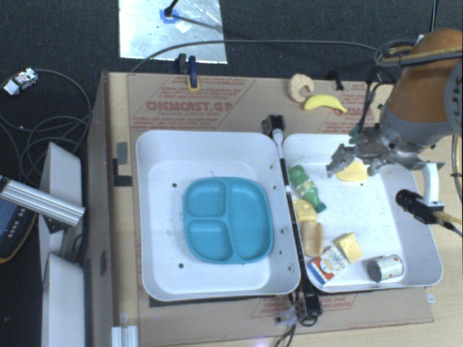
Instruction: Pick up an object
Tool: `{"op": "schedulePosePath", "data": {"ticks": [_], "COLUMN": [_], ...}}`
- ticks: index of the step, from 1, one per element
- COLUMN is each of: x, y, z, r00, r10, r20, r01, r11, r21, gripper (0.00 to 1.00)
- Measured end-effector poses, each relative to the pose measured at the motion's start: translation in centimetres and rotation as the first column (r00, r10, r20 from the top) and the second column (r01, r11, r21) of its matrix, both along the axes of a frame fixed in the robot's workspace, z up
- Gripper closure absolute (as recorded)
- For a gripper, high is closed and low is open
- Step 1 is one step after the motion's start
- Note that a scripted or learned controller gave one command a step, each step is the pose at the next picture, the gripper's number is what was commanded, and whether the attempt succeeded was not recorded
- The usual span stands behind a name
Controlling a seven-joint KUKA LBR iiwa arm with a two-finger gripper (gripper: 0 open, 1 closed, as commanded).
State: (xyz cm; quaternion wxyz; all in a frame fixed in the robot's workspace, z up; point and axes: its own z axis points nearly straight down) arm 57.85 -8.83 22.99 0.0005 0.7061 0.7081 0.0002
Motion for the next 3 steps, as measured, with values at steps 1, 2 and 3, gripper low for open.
{"op": "schedulePosePath", "data": {"ticks": [1,2,3], "x": [-3.2,-7.0,4.5], "y": [-3.5,-2.9,-4.4], "z": [-10.9,-14.3,-12.5], "r00": [1.0,1.0,1.0], "r10": [-0.002,-0.004,0.0], "r20": [-0.002,0.001,0.003], "r01": [0.002,0.004,0.0], "r11": [1.0,1.0,1.0], "r21": [0.0,-0.003,-0.001], "gripper": [0.0,0.0,0.0]}}
